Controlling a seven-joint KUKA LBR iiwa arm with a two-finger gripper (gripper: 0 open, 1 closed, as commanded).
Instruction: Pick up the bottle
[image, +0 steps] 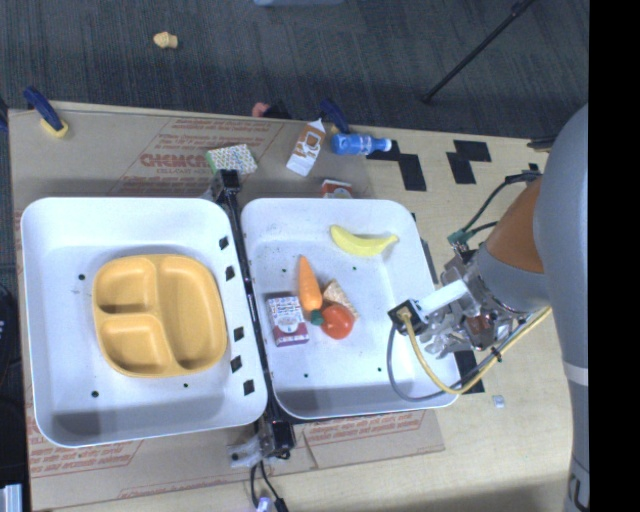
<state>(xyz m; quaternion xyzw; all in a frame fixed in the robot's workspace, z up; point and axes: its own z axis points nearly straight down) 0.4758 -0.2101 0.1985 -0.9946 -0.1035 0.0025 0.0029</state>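
A small blue bottle (355, 144) lies on its side on the cardboard behind the right bin (400, 395), outside both bins. My gripper (441, 327) hangs over the right rim of the right bin, near its front corner, with a yellow cable looping below it. The gripper is far from the bottle, well in front of it and to its right. Nothing shows in the gripper.
The right bin holds a banana (362, 240), a carrot (309, 283), a tomato (338, 321), a red box (287, 320) and a bread piece (340, 296). A yellow divided plate (160, 312) sits in the left bin. A small carton (306, 148) and a patterned sponge (232, 158) lie near the bottle.
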